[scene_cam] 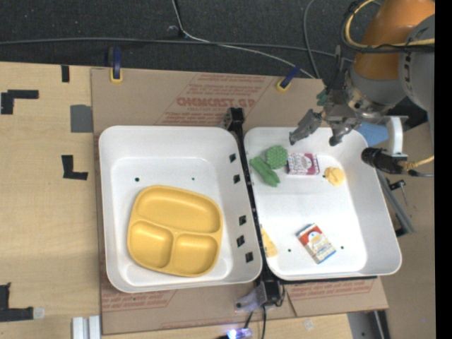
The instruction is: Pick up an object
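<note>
The gripper (318, 128) hangs over the upper edge of the right bin (367, 260), toward the upper right of the frame, with its two fingers spread apart and nothing between them. No object has been lifted yet.

Candidates for picking all lie in the right bin. Nearest the fingers is a small pink-and-white packet (303, 164), flat on the bin floor just below the gripper. To its left sits a green toy (270, 164), apparently in two parts, though the view is too coarse to say whether they are joined. A small yellow piece (334, 176) lies right of the packet, a red-and-white carton (316, 243) rests lower down, and another yellow bit (268, 244) sits by the bin's left wall.

To do the step well, the arm would best centre the open fingers over one item, likely the packet, and come straight down, keeping clear of the green toy close beside it.

The left bin (113, 154) holds a yellow divided tray (175, 230). Both bins sit on a cardboard sheet (205, 97) over a wooden bench (42, 189), with a dark backdrop and cables across the top of the frame.
</note>
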You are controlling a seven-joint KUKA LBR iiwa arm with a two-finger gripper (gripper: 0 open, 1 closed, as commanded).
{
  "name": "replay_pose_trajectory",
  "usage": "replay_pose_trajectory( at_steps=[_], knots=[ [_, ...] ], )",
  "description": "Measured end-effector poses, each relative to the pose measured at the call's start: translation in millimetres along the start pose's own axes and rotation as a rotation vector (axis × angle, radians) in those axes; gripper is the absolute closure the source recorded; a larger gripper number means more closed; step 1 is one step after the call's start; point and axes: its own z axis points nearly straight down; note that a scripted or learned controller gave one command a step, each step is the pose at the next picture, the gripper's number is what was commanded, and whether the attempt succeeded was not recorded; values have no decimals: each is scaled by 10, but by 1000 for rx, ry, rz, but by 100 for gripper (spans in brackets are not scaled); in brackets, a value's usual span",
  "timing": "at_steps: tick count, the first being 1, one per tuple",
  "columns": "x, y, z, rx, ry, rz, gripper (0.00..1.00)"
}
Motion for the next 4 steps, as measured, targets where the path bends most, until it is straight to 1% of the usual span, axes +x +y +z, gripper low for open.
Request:
replay_pose_trajectory(
  at_steps=[1,2,3,4],
  knots=[
    [4,22,-88,-13,-1,-3,0],
    [59,90,381,-11,-2,-3,0],
    [-24,27,910,-9,-3,-2,0],
    [47,80,1382,-13,-4,-3,0]
  ],
)
